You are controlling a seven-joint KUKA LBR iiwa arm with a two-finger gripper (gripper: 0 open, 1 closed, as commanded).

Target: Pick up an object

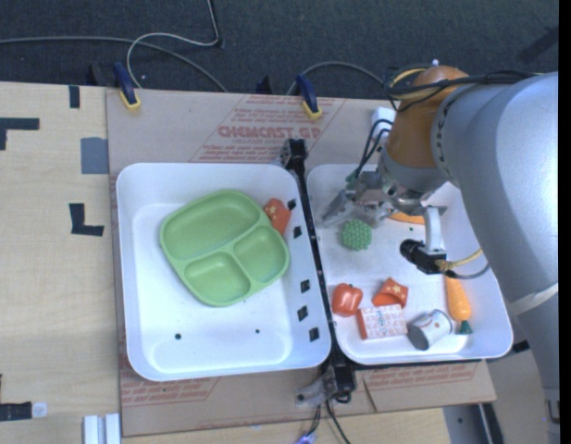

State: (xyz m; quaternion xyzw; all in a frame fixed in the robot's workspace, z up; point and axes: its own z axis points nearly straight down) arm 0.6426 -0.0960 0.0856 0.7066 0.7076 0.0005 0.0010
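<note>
Fingers of our gripper [359, 209] hang spread apart in the right bin [493, 340], just above a green ball [356, 235], and we see nothing pinched between them. Nearer the front of this bin we find an orange pepper [346, 297], an orange wedge [391, 292], a patterned box [382, 322], a grey can [431, 327] and a carrot [458, 300]. Over in the left bin [155, 340] a green tray [225, 245] lies tilted, with an orange piece [279, 215] touching its right edge.
</note>
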